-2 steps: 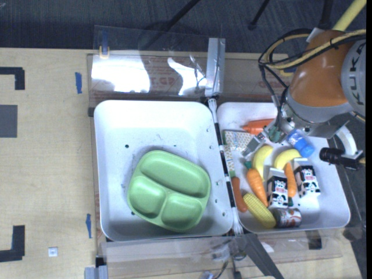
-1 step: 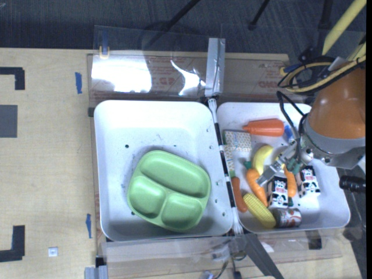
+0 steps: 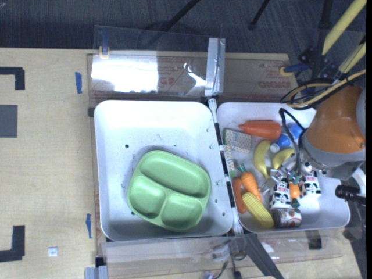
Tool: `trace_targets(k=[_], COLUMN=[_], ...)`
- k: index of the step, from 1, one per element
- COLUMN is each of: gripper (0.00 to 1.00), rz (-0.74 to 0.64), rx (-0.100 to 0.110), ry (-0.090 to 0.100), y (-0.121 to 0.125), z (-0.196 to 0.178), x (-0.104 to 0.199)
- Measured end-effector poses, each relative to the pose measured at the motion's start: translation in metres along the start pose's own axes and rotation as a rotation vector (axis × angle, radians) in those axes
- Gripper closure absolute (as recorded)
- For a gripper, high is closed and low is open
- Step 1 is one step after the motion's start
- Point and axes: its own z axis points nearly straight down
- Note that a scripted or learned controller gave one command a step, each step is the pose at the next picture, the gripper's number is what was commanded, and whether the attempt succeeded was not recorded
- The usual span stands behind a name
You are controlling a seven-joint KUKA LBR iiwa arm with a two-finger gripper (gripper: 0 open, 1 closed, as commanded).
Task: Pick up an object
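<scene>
A grey KUKA arm with an orange band (image 3: 340, 127) reaches in from the right of the frame over the right-hand shallow white bin (image 3: 334, 217), its wrist hanging above a crowded heap of toy food. The two-finger gripper (image 3: 289, 176) sits low among the clutter at the centre of that bin; how it stands, and whether it has hold of anything, cannot be told from this angle, as the arm's body and the packed objects hide it. Around it lie a yellow plastic banana (image 3: 261, 156), an orange plastic carrot (image 3: 250, 183), a yellow plastic corn cob (image 3: 256, 207) in the bin's lower left, a long orange bottle-shaped toy (image 3: 261, 128) near the upper edge, a blue object (image 3: 290, 131) just beside the arm, and 2 small white cartons with black cow patches (image 3: 281, 197) touching one another toward the lower middle. A patterned card (image 3: 235, 138) rests flat in the upper left corner of this bin. The left-hand shallow white bin (image 3: 116, 121) holds 1 green plastic divided plate with 3 compartments (image 3: 168, 189), lying in its lower half.
</scene>
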Motion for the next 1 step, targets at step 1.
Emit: trace_targets(k=[1], gripper=[0.00], rz=[0.024], rx=[-0.001], ry=[0.001], y=[0.0120], z=[0.0092], x=[-0.0248])
